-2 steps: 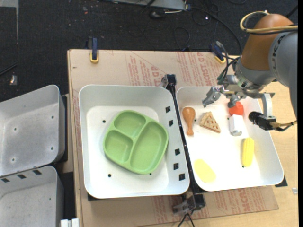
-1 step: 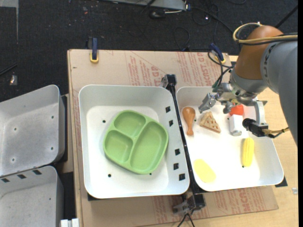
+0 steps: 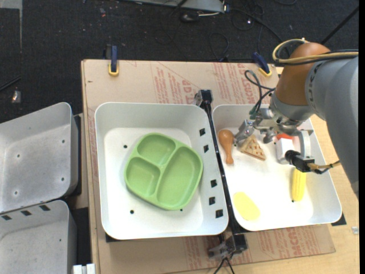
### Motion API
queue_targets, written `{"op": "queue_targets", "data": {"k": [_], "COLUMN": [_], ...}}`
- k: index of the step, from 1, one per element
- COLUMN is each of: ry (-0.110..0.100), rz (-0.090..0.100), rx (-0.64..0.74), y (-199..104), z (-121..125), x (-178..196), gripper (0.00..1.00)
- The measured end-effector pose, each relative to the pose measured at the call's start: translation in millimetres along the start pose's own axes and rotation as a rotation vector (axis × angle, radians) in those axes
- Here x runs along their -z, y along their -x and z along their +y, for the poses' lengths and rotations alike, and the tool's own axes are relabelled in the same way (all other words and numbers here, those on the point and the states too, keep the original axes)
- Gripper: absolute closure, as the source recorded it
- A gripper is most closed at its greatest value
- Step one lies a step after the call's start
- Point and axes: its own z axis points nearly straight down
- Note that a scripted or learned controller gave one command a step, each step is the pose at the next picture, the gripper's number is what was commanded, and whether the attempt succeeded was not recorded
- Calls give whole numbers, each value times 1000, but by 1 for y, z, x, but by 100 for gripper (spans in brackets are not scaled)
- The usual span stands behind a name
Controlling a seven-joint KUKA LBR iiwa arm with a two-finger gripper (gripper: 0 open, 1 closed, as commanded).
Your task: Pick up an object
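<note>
The right bin (image 3: 328, 207) holds a tan, waffle-patterned wedge (image 3: 253, 149), a brown drumstick-shaped piece (image 3: 227, 145), a yellow corn cob (image 3: 297, 185) and a flat pale-yellow oval (image 3: 246, 206). My gripper (image 3: 255, 132) hangs low over the back of this bin. It is right above the far edge of the wedge, with the drumstick just to its left. I cannot see anything held in it.
A green divided plate (image 3: 164, 170) lies in the left bin (image 3: 108, 153). A black-marked divider wall (image 3: 214, 164) separates the two bins. The arm (image 3: 319, 84) enters from the right, above the right bin's back corner. Grey trays (image 3: 34, 147) lie off the bench at left.
</note>
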Motion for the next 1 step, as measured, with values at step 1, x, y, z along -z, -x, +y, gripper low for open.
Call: {"op": "queue_targets", "data": {"k": [1], "ry": [5], "rz": [-1], "rx": [0], "y": [0], "z": [1], "x": [13], "gripper": [100]}}
